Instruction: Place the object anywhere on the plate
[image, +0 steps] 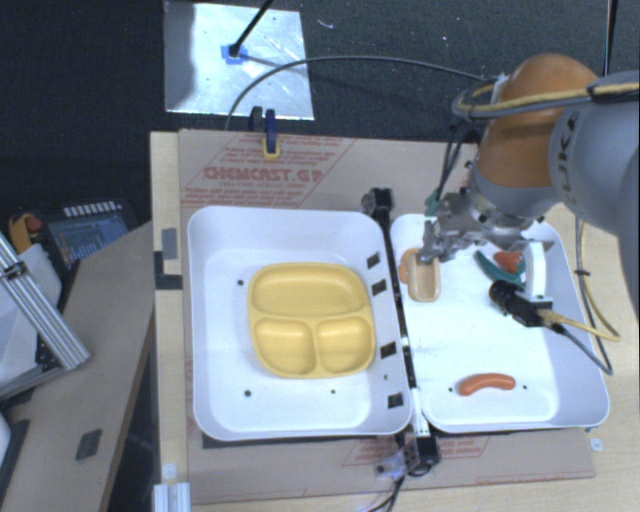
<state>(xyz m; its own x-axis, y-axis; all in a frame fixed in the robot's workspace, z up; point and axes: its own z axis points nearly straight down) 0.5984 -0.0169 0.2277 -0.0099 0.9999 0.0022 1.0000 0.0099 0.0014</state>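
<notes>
The grey arm (560, 110), cut off at the right edge, hides the right bin's (560, 400) far corner. Well left of the pincer (432, 250), a yellow three-compartment plate (305, 318) lies in the left bin (215, 300). The pincer hangs directly over a tan, bun-like food piece (422, 278); whether it is open or closed cannot be made out. A hot dog sausage (485, 384) lies well below it, an orange-and-green item (503, 262) half-hidden to its right.

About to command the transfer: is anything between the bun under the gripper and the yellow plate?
Only the raised bin rims and the black clips along the seam lie between the bun, below the gripper, and the plate. The sausage lies off that line.
</notes>
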